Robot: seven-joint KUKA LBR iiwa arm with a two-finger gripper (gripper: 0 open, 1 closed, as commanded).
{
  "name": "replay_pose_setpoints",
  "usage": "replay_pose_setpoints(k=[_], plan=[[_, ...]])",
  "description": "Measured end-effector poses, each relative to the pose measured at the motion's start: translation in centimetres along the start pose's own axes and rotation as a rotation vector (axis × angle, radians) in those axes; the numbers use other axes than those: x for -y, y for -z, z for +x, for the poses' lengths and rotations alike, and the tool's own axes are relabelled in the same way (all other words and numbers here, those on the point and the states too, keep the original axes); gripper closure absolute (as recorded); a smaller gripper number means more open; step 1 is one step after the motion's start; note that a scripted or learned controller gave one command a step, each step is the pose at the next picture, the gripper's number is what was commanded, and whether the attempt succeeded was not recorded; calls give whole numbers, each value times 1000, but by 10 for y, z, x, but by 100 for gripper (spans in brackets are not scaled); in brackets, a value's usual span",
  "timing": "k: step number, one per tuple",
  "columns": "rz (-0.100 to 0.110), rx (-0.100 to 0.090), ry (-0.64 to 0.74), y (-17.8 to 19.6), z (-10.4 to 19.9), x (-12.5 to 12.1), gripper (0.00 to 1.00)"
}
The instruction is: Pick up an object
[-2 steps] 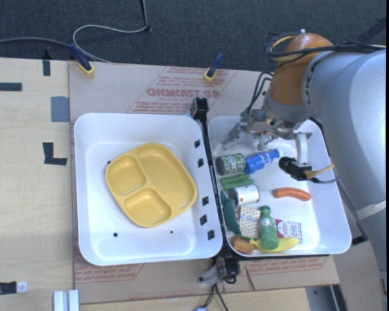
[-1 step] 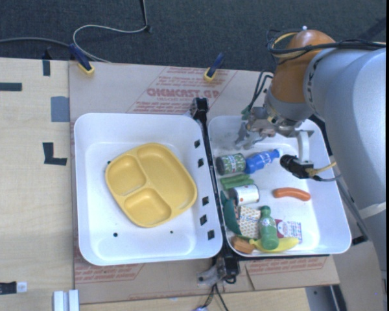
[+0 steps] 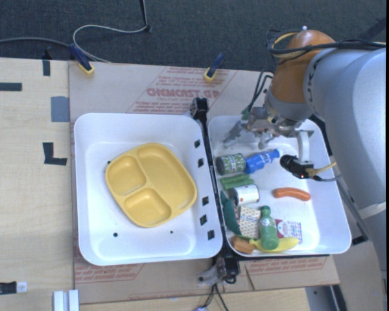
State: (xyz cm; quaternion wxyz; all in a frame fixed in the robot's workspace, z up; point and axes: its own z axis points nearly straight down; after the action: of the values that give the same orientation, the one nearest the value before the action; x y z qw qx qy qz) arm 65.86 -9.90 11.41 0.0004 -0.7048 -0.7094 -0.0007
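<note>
Camera view records a blue bottle point(image 3: 254, 161) lying on its side in the upper part of the right bin point(image 3: 340, 219), long axis running left to right with a slight upward tilt toward its blue cap end. The gripper point(image 3: 254, 129) hangs just above it in the picture, toward the bin's far wall, fingers spread and holding nothing. Judgement: the bottle is the nearest candidate, lying just toward the camera from the jaws. Neighbouring items crowd its lower left side: a white can point(image 3: 246, 194) and a green bottle point(image 3: 268, 228). An orange sausage point(image 3: 292, 194) lies apart, to the right.
</note>
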Motion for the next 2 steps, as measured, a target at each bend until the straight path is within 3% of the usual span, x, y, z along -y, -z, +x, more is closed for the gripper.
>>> replay_pose_setpoints(k=[1,2], plan=[[0,2,-6,-28,2,56,0],[-3,3,-6,-18,2,55,100]])
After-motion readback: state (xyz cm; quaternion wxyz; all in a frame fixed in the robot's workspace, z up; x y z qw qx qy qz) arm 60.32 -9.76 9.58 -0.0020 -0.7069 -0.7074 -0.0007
